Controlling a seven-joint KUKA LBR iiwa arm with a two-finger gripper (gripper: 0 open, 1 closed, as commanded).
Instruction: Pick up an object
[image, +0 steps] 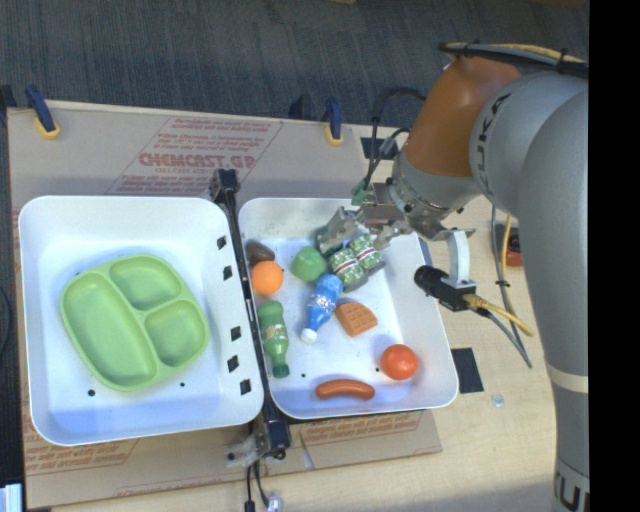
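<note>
1. A green divided plate (135, 320) with three compartments is seen in the left bin (40, 230), well left of the blue bottle (321, 305), which is taken here as the landmark.
2. A black divider (240, 290) is seen between the two bins, to the left of the blue bottle.
3. A green bottle (273, 340) lies in the right bin (430, 385), just left of and slightly below the blue bottle, close to the divider.
4. An orange ball (267, 278) rests up and to the left of the blue bottle, with a dark brown object (259, 252) just above the ball.
5. A green rounded object (308, 264) sits just above the blue bottle.
6. A red sausage (345, 389) lies well below the blue bottle, near the bin's front wall.
7. A brown waffle-like piece (355, 318) lies just right of the blue bottle.
8. A green and red patterned can (357, 260) is tilted just above and right of the blue bottle.
9. A red-orange tomato-like ball (399, 362) is seen below and right of the blue bottle.
10. The gripper (352, 232) is lowered above and right of the blue bottle, at the patterned can; whether its jaws are apart or together cannot be told, and no object is clearly seen between them.
11. The grey arm (530, 130) with its orange band is seen reaching in from the right, far from the blue bottle.
</note>
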